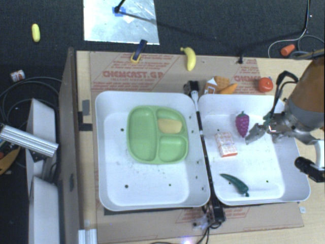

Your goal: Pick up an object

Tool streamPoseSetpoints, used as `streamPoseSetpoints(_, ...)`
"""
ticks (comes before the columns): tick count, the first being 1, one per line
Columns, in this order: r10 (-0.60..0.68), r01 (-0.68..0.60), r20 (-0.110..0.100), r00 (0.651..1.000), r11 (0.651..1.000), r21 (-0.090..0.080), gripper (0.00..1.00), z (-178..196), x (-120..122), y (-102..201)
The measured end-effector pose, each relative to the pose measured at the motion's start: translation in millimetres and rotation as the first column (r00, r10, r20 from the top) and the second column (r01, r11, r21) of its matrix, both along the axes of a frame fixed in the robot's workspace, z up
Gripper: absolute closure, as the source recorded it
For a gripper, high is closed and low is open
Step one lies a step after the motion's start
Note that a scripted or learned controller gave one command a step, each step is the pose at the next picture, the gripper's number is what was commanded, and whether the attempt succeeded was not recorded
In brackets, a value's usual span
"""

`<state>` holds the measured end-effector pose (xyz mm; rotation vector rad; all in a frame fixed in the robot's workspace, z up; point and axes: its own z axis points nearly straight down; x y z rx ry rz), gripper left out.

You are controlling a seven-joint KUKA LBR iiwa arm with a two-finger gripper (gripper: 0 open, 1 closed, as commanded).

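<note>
Dark carpet all around, cables trailing on the left, and in the middle a worktop (152, 67) covered with printed cardboard, carrying two shallow white bins side by side. The left bin (114, 187) holds a green divided plate (152, 146) with something pale yellow (170, 125) sitting in its far right compartment. The right bin (284, 189) is where the pickable stuff is: a purple grape bunch (242, 123) toward the far side, a small white and red box (226, 144) lying flat just near of it, and a green pepper (234, 183) down by the near edge, well apart from the other two.

The arm comes in from the right and the hand (256, 132) sits low over the right bin, fingers spread, nothing between them. It's just to the right of the grapes and the box, pointing roughly at the gap between them.

If I were calling it, the grapes look like the closest target. To do this bit well, I'd centre the fingers over the bunch before dropping, so one finger doesn't land on it and shove it sideways. The box is close enough to get bumped or half-caught, so coming straight down seems safer than sweeping in. The grapes look lumpy and could roll or squirt out, so squeeze across the widest part, then lift slowly.

There's also a banana (189, 59) and an orange carrot (227, 89) out on the cardboard beyond the bins.
</note>
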<state>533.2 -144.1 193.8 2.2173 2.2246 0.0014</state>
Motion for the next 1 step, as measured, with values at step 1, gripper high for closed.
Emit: streamPoseSetpoints(1,0.002,-0.002,0.006,1.000,1.000,-0.002,0.00,-44.2,58.5,-31.0)
